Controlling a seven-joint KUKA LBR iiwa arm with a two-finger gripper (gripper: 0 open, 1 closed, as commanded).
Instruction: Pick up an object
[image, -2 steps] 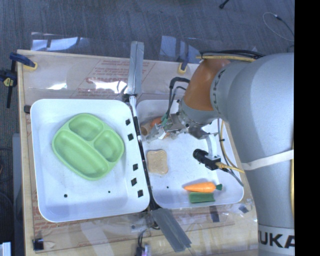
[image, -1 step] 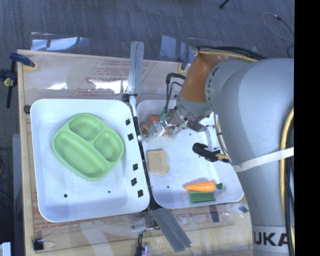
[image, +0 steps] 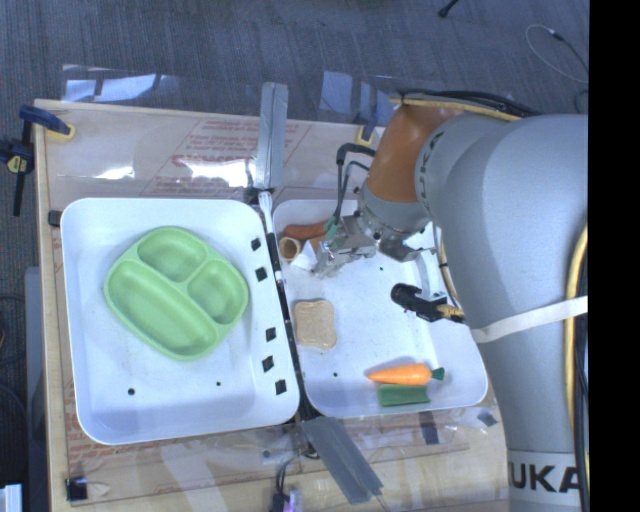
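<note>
My gripper (image: 335, 252) is at the far left corner of the right bin (image: 370, 335), just beside a brown object (image: 303, 236), w/ bread slice (image: 315, 323) and carrot (image: 400, 375) lying nearer the front, and I cannot tell if it is open or closed.

Bread slice (image: 315, 324), carrot (image: 400, 375), green block (image: 403, 397) (lying flat) in right bin (image: 370, 330)

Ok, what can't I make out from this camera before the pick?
- The brown object in the far-left corner of the right bin: the gripper covers part of it, so its shape and any contact are unclear.
- The far-right side of the right bin: hidden under the arm.
- The green block beside the carrot: too small to tell whether they touch.
</note>
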